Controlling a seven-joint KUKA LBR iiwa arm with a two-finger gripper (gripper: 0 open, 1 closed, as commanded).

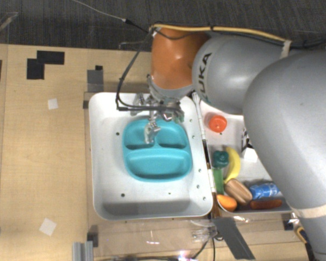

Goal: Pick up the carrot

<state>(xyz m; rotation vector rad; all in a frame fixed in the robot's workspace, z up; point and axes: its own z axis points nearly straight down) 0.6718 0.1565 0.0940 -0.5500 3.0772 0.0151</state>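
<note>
An orange, rounded piece that looks like the carrot [226, 202] lies at the front of the right bin [236, 125], partly hidden behind the bin's dividing wall. My gripper [151, 130] hangs over the left bin [106, 162], above the back compartments of a teal divided plate [155, 165]. It is well apart from the carrot, to its left and further back. Nothing shows in the gripper.
The right bin also holds an orange-red round object [217, 124] at the back, a green bottle [220, 161], a banana [234, 165], a tan bun-like piece [238, 190], a blue can [265, 190] and a dark red item [266, 204]. The arm's grey body covers that bin's right side.
</note>
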